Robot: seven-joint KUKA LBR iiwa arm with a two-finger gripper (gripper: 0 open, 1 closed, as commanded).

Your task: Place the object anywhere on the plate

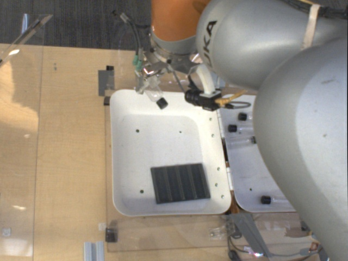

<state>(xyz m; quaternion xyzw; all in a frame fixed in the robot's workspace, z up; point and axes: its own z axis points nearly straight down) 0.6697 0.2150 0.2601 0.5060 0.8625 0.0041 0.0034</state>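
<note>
Grey and bulky, the arm (272, 64) takes up the right side of the camera view, with its orange band (174, 10) above the wrist. Under it we see the wooden bench (60, 145) carrying two white bins. The left bin (125, 145) holds a dark ribbed plate (180, 182) lying flat near its front wall, and little else that we can make out. The right bin (244, 162) is mostly hidden by the arm; a few small dark spots show on its floor.

The gripper (152, 88) hangs over the far edge of the left bin. A small dark object (161, 103) sits right at the tips of the fingers (145, 86), but whether it is pinched or merely resting on the bin floor we cannot tell, nor whether the fingers are spread or closed.

We judge this to be the pickup or early carry step. The next move calls for bringing that object toward the plate, which lies well apart from it, and releasing it there.
</note>
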